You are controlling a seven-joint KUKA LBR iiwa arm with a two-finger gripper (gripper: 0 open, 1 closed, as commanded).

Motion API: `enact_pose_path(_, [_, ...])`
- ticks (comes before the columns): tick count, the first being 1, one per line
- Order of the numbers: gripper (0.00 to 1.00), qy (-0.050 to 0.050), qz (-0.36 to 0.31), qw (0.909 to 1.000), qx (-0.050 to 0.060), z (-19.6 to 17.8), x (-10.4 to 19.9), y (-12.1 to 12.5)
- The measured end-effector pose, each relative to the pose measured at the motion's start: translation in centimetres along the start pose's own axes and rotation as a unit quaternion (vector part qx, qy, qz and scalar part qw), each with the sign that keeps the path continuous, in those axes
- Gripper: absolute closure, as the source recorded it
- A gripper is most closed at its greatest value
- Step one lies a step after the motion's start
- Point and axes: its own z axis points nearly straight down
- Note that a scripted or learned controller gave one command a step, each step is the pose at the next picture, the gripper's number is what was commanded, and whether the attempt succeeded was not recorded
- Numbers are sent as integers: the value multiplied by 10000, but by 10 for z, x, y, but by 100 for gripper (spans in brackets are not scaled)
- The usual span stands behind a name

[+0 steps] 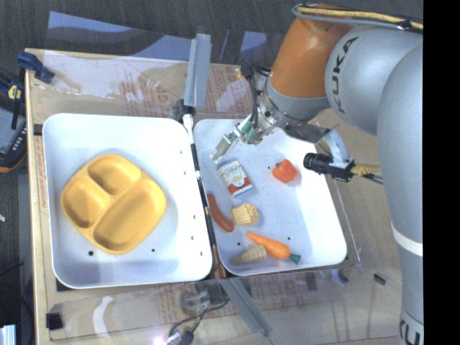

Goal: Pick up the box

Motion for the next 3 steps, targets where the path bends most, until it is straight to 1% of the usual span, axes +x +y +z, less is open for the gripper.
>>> enact_pose_path(1, [0, -25, 45, 10000, -13, 99, -13, -11])
enact_pose_path(2, [0, -21, 490, 9988, -38, 133, -31, -32])
enact_pose_path(3, [100, -40, 471, 9989, -44, 121, -33, -31])
